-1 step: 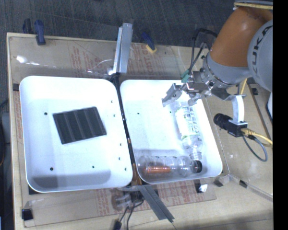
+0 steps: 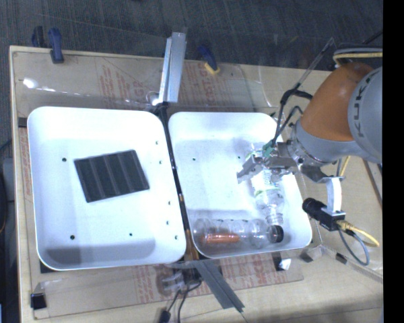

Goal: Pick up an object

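Note:
My gripper (image 2: 259,167) hangs over the right side of the right bin (image 2: 202,136), reaching in from the right. Just below it, in the same bin, a small clear plastic bottle (image 2: 271,204) lies pointing toward the front. Whether the gripper touches this bottle is unclear. A larger clear bottle (image 2: 230,235) with a copper-coloured insert and a black cap lies along the front wall of that bin. In the left bin (image 2: 47,123) a dark ribbed rectangular pad (image 2: 112,175) lies flat near the middle.
A grey metal bar (image 2: 172,66) stands behind the seam between the two bins. Blue clamps (image 2: 55,44) hold the board at the back edge. Another metal strip (image 2: 219,289) runs out from under the front of the bins.

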### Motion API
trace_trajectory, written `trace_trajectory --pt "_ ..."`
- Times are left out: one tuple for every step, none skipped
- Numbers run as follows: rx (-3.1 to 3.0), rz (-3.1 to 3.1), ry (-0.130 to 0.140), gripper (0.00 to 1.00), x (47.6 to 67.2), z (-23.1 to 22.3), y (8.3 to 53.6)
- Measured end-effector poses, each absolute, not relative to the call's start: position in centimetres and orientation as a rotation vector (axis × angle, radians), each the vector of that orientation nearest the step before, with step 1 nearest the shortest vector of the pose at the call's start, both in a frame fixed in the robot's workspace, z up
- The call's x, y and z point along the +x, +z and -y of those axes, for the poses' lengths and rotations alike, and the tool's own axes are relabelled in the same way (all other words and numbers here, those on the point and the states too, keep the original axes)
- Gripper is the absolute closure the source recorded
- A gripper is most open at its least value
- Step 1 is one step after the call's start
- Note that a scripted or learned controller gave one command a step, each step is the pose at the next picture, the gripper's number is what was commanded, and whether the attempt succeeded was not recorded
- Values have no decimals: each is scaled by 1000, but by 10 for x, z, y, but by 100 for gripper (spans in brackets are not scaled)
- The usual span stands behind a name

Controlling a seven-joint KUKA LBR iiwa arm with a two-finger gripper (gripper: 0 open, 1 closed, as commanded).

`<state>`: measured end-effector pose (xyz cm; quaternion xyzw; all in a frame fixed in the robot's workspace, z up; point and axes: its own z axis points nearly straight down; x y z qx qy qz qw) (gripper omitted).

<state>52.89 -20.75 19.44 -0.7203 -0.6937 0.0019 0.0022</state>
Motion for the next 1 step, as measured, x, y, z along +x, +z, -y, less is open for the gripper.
trace_trajectory --pt "-2179 2263 0 0 477 194 258"
